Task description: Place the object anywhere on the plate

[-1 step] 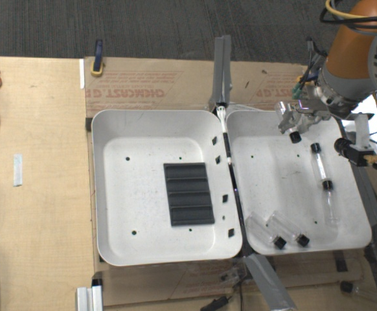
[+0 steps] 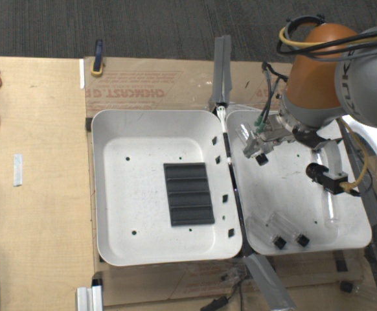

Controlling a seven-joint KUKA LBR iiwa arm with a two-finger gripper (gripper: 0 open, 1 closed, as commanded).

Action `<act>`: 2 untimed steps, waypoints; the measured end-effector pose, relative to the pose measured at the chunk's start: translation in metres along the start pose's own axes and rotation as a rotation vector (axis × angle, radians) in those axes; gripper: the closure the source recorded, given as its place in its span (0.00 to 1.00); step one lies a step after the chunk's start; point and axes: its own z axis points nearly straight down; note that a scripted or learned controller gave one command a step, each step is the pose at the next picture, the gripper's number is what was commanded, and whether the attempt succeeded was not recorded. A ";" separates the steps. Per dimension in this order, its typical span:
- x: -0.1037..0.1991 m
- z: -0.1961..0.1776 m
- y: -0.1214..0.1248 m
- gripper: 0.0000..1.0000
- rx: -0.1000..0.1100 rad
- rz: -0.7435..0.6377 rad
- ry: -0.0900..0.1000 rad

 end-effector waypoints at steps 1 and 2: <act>0.064 -0.001 0.012 1.00 -0.001 0.130 -0.001; 0.152 -0.039 -0.017 1.00 0.000 0.418 -0.002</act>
